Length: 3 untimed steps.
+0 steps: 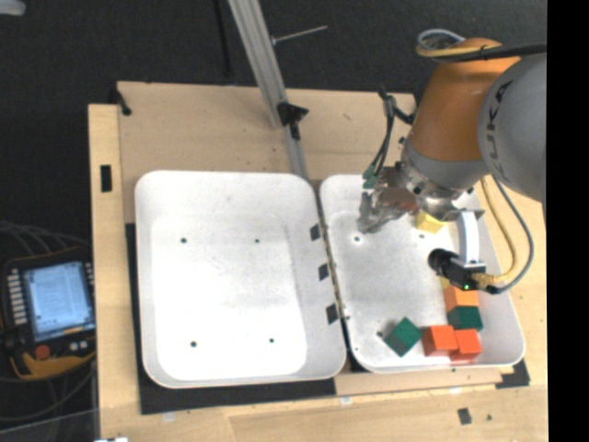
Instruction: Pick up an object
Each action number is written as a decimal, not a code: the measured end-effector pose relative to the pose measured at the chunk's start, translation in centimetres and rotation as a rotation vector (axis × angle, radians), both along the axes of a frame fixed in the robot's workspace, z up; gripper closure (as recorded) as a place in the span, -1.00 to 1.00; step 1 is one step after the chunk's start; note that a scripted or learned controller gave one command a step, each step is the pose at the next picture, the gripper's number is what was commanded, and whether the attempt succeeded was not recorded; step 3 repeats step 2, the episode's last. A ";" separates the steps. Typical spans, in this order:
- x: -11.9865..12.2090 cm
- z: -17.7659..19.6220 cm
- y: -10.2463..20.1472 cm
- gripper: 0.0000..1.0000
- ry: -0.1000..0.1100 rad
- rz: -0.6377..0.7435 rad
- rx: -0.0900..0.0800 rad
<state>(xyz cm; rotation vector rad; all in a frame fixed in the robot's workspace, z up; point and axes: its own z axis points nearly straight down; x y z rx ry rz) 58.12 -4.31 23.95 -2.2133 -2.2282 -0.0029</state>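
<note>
The gripper (pixel 373 212) hung over the far part of the right bin (pixel 386 256); whether it was open or closed could not be told. A yellow block (pixel 429 220) lay just beside it, partly under the wrist. Toward that bin's near edge sat a dark green block (pixel 401 336), 2 orange blocks (pixel 452 341) touching each other, and another green block (pixel 466 318). The left bin (pixel 230 274) adjoined the right bin.

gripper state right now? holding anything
gripper: over the right bin, near its upper left corner; cannot be told whether it is open or closed, and nothing visibly held.
</note>
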 end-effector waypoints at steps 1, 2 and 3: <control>-0.6 0.9 4.8 1.00 -0.001 0.001 0.000; -1.7 0.0 8.9 1.00 0.001 -0.001 -0.001; -1.7 0.0 8.9 1.00 0.001 -0.001 -0.001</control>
